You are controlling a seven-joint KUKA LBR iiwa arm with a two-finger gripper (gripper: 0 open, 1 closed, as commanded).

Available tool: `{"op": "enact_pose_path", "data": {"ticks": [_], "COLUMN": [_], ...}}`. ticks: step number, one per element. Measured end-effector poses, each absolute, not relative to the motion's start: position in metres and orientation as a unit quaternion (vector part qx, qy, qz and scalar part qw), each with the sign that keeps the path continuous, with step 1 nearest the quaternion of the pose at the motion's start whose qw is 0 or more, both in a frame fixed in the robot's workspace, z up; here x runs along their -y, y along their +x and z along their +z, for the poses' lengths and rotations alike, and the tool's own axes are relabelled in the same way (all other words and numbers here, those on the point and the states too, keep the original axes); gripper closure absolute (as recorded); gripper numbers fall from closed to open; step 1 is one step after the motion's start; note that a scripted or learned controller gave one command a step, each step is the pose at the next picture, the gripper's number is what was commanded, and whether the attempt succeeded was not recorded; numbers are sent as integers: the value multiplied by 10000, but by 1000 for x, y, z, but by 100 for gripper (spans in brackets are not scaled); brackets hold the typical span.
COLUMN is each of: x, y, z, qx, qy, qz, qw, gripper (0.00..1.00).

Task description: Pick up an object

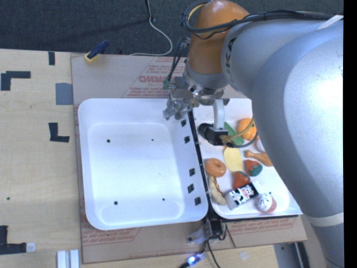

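- White plastic makes up both bins: your left bin [134,166] is a smooth shallow tray with rounded corners, while the right bin [223,108] carries every loose thing you might pick.
- Your tool [177,109] hangs over the wall shared by the two bins, near their far end; I judge it sits there because the arm [290,94] is crossing between the trays rather than reaching down into one.
- You cannot tell from this view whether the tool is apart or together, and nothing shows clamped in it.
- The candidates crowd along the right bin's near and middle part: a glossy brown doughnut shape [215,167], a pale yellow rounded piece [233,159], an orange ball [246,129], a black-and-white printed box [241,195] and a small round white-and-red toy [266,202].
- They look like hard moulded toys, smooth and rounded, so I expect them to slip unless gripped across a narrow part.
- Brown cardboard [111,74] lies under both bins on the wooden surface [33,149], likely to keep the trays in place.
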State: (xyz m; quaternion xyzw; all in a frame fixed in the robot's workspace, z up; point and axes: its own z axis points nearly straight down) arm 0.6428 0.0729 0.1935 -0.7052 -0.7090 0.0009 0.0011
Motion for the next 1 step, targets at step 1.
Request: {"op": "enact_pose_path", "data": {"ticks": [1], "x": [-125], "y": [667], "z": [268], "qx": [7096], "qy": [-7046], "qz": [-34], "qw": [-15], "gripper": [100]}}
